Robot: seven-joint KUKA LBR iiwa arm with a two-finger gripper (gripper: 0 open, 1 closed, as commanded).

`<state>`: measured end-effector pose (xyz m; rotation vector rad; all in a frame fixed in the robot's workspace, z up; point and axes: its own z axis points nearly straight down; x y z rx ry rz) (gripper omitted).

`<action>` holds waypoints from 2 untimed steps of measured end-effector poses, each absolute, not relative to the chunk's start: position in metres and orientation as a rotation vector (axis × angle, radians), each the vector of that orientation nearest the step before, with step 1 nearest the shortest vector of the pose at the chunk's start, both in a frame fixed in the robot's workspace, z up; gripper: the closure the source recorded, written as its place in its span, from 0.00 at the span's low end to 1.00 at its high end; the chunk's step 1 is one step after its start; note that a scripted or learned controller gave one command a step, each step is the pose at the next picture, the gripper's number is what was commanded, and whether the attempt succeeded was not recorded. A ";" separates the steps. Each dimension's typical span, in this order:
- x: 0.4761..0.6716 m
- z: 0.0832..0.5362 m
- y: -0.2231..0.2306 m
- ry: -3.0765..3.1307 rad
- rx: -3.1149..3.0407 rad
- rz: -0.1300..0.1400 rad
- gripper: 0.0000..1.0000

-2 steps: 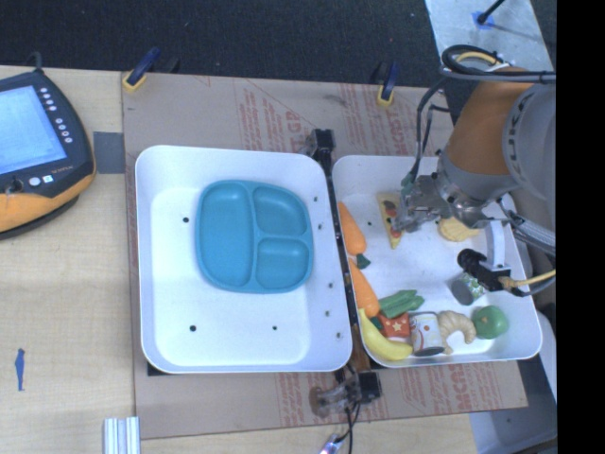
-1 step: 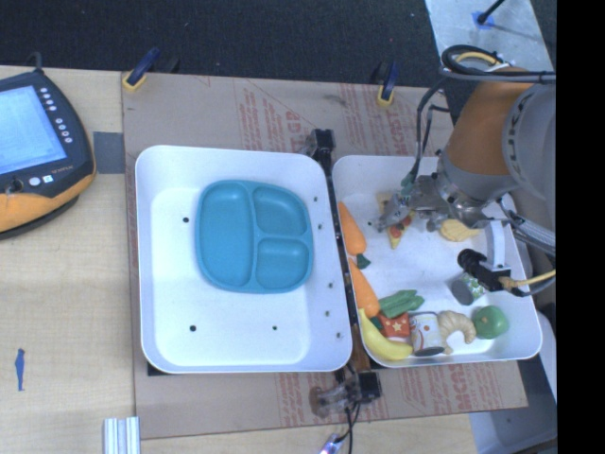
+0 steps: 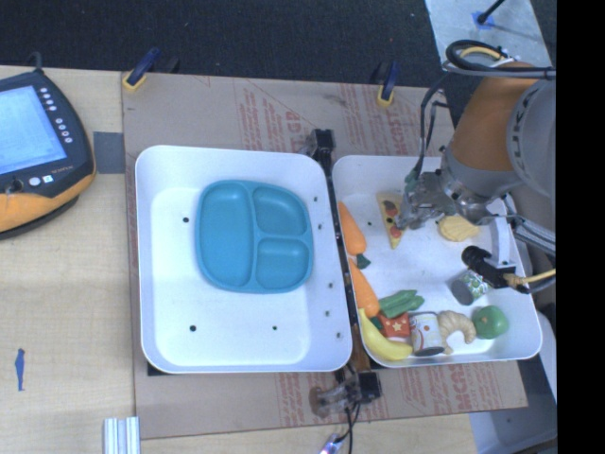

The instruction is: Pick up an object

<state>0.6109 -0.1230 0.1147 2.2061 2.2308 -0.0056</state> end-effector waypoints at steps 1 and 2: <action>0.611 0.115 -0.123 2.232 2.205 -0.007 0.00; 0.611 0.125 -0.124 2.231 2.200 -0.007 1.00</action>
